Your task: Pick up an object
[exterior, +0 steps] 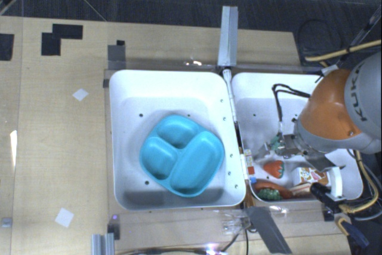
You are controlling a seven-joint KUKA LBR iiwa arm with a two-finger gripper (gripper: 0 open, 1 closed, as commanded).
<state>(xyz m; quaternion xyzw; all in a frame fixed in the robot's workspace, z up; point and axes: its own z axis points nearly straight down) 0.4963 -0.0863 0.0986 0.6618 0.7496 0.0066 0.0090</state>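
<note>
Lying in the right white bin (262, 89) near its front left corner, a small red-orange rounded object (273, 169) is sitting just left of the gripper (290, 151), which is hanging low over the clutter; its grasp is hidden, so I cannot tell.

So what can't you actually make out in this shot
- Gripper: the arm's orange band covers it from above, so finger state can't be read.
- Small items in the right bin: the red one and others are cluttered, partly under the arm, too small to identify.
- Arm: cut off by the right edge.
</note>
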